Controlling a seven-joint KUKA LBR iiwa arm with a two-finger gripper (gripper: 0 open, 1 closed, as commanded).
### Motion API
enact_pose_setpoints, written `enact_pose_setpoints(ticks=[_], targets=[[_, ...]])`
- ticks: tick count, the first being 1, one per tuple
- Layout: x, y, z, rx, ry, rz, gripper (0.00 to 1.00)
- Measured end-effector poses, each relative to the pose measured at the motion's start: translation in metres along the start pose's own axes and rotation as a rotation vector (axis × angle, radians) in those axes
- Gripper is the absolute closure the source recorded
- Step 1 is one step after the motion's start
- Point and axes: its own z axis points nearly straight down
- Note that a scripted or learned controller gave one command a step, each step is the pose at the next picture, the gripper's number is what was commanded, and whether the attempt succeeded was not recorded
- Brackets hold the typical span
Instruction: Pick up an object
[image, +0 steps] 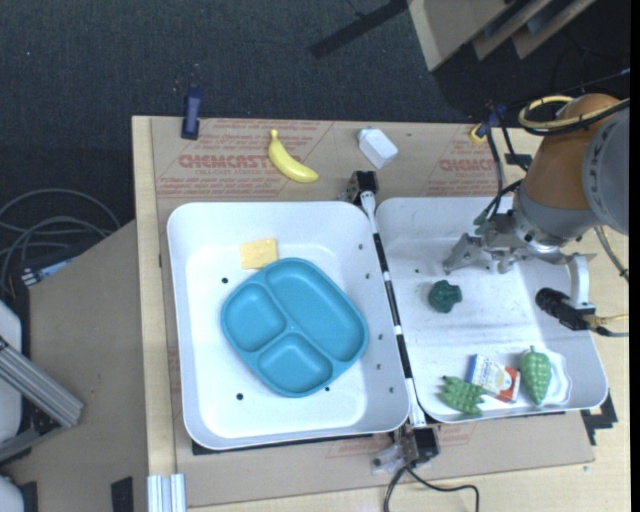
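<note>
1. Two white bins sit side by side on a brown bench. The left bin (190, 300) is the bigger-looking one, and the right bin (560, 345) is next to it.
2. The robot arm (565, 170) comes in from the right, over the top part of the right bin. It is grey with an orange band.
3. The gripper (480, 255) hangs over the upper part of the right bin. Its two fingers are spread apart, and nothing is between them.
4. A small dark green lump (445, 296) lies in the right bin, just below the gripper and a little to the left. The fingers do not touch it.
5. In the bottom corner of the right bin lie three more things, close together: a green spiky toy (461, 394), a small red and white packet (494, 377), and a green bumpy toy (536, 372). The packet is between the two green toys.
6. In the left bin lies a blue plate (292, 325) with three sections. A yellow block (259, 253) lies just above it, touching its edge.
7. On the bench behind the bins lie a yellow banana (289, 160), a small white block (378, 147), and a little blue thing (191, 112) near the far left corner.
</note>
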Motion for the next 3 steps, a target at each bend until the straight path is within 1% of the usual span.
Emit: enact_pose_setpoints(ticks=[1,2,3], targets=[[0.054,-0.049,0.013,0.0,0.0,0.0,0.0],[0.053,-0.048,0.003,-0.003,-0.001,0.001,1.0],[0.126,-0.021,-0.088,-0.005,-0.001,-0.001,1.0]])
